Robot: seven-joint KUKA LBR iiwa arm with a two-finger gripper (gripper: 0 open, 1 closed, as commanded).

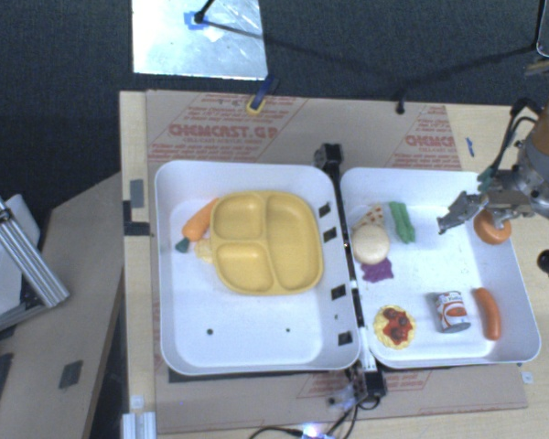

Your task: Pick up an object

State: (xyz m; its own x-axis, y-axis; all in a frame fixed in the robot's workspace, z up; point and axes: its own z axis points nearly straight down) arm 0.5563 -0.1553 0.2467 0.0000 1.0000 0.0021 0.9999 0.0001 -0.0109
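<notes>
Here your arm (544, 144) reaches in from the right and leans over the right bin's (439, 359) far right corner, wrist tilted toward the bin's middle. The gripper (459, 210) hangs just inside the bin's right edge; its dark fingers look parted with nothing between them. An orange round piece (492, 230) sits at the right edge just beside the gripper, partly under the wrist.

The other things lie apart from it: a green piece (402, 221) and a pale bun (370, 242) near the far left corner, a purple scrap (377, 271) below the bun, a small pizza (394, 326), a can (451, 311) and a sausage (488, 313) along the near edge.

In the left bin (178, 337), a yellow divided plate (259, 242) sits centrally with a carrot (199, 220) at its left edge.
</notes>
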